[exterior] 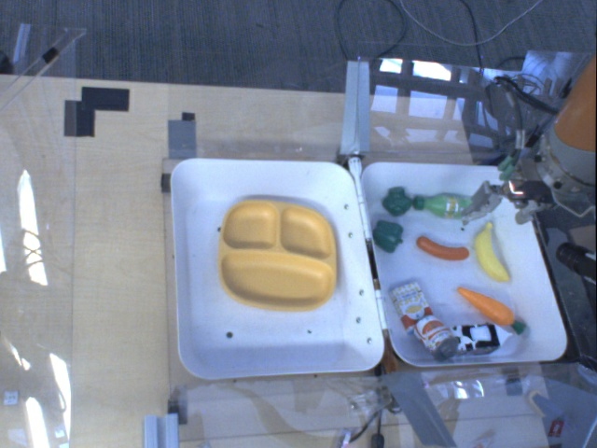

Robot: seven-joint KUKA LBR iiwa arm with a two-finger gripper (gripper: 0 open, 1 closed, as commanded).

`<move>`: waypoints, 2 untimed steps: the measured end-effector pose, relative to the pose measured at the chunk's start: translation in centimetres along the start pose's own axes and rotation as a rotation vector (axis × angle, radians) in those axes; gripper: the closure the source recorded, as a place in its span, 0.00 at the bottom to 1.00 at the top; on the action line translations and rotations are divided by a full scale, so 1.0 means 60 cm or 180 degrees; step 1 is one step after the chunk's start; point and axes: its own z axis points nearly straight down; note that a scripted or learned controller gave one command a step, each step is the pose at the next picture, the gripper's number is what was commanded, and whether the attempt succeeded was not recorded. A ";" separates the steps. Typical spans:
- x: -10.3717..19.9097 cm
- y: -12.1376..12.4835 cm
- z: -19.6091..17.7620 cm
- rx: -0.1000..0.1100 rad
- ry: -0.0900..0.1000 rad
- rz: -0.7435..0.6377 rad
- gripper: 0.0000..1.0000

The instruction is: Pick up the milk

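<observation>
1. The gripper [497, 201] is being held at the upper right of the right bin [550, 278], its fingers spread and pinching nothing.
2. The milk [480, 338] (black-and-white patterned) is being seen lying at the lower right, well below the fingers, long axis roughly left-right.
3. One milk, one banana [492, 253], one carrot [487, 307] are being counted.

Light wood counter [93, 250], sunlit patches on the left side. Clear acrylic panel [37, 73] along the left, glare streaks on it. Dark grey carpet floor [205, 17] behind. Black cable [410, 7] looped across the carpet, top right. Black L-shaped marker [91, 106] stuck on the counter top left. Metal frame post [353, 105] between the bins.
</observation>
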 end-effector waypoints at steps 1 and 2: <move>0.082 -0.110 0.156 0.0005 0.0002 0.0068 0.00; 0.106 -0.024 0.246 0.0005 0.0002 0.0746 0.00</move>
